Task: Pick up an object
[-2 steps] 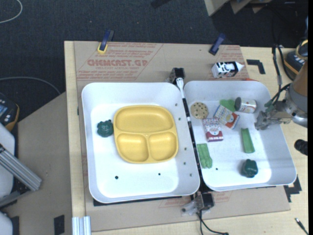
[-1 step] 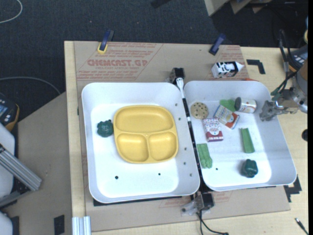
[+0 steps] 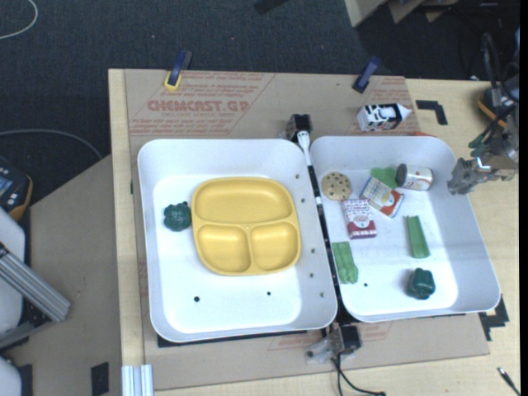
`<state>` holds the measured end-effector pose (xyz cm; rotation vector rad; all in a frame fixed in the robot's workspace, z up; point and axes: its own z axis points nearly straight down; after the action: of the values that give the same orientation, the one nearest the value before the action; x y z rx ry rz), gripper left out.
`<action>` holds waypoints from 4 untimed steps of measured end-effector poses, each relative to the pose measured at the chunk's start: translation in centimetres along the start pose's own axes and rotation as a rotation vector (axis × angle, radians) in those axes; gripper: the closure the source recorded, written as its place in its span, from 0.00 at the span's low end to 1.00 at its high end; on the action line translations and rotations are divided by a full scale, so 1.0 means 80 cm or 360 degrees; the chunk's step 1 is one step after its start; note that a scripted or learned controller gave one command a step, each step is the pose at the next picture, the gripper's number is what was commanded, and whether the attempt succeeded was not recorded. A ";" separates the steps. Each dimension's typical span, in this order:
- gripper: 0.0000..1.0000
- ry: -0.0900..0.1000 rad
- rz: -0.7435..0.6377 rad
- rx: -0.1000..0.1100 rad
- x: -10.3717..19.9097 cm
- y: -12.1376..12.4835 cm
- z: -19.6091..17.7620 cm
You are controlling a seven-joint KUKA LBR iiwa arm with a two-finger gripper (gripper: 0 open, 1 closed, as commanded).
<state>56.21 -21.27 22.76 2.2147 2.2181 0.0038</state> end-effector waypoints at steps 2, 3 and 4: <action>1.00 0.0011 -0.0006 0.0016 0.124 -0.032 0.019; 1.00 0.0010 -0.0007 0.0014 0.189 -0.046 0.002; 1.00 0.0011 -0.0006 0.0018 0.253 -0.065 0.007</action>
<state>51.00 -1.00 22.09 2.2192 2.2314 -0.0010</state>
